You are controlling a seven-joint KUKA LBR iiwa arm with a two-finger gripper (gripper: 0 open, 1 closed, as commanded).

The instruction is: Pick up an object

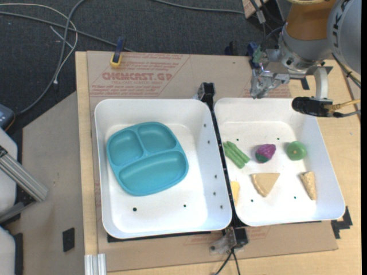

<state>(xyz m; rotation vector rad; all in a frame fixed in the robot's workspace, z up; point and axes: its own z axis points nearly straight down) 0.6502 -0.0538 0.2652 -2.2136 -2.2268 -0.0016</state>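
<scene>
**A:** Which thing would you go for, and where is it?

**B:** The right bin [330, 179] holds the candidates. A green ridged piece [235, 153] lies by its left wall, a purple lump [265, 152] and a green round piece [296, 150] sit mid-bin, a tan wedge [265, 183] lies nearer the front edge, and a second tan piece [309, 185] is by the right wall. A yellowish bit [234, 191] is tucked against the left wall. I'd pick the purple lump: it stands apart from its neighbours.

**A:** How will it handle?

**B:** My guess is toy food: light, fairly stiff, maybe a little slick. Close on its widest part, from above, so it can't squirt out.

**A:** And the tool?

**B:** The tool [264, 87] hangs over the counter just behind the right bin's back edge, gripping nothing. Whether it is spread or pressed together, I cannot tell.

**A:** The left bin [109, 116]?

**B:** It holds a teal divided plate [148, 157], too broad and flat for an easy grasp.
</scene>
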